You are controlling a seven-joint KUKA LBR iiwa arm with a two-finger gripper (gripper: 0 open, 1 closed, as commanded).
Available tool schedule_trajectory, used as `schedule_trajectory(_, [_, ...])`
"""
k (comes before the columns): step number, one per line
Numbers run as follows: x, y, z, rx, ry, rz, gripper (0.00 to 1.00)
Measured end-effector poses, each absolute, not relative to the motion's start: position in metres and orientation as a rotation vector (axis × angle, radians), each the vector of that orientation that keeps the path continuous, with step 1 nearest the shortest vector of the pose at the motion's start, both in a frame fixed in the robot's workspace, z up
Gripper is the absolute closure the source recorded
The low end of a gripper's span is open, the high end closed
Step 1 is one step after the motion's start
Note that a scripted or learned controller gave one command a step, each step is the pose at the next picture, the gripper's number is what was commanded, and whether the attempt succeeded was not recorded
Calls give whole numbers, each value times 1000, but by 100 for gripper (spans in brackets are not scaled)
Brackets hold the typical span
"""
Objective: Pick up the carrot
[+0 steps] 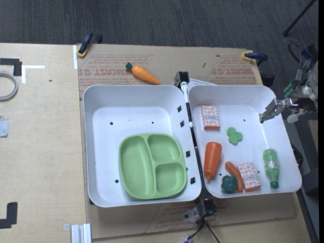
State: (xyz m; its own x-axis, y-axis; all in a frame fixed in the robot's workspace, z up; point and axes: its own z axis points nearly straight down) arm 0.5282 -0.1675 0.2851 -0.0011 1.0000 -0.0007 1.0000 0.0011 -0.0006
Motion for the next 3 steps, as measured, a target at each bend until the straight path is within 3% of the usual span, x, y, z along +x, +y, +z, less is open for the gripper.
schedule_trajectory(1, [519, -113, 132, 2306, 2135, -1, 0])
schedule_trajectory(2, [479, -96, 94, 2394, 2018, 3, 0])
schedule_trajectory(3, [480, -94, 103, 2399, 2022, 4, 100])
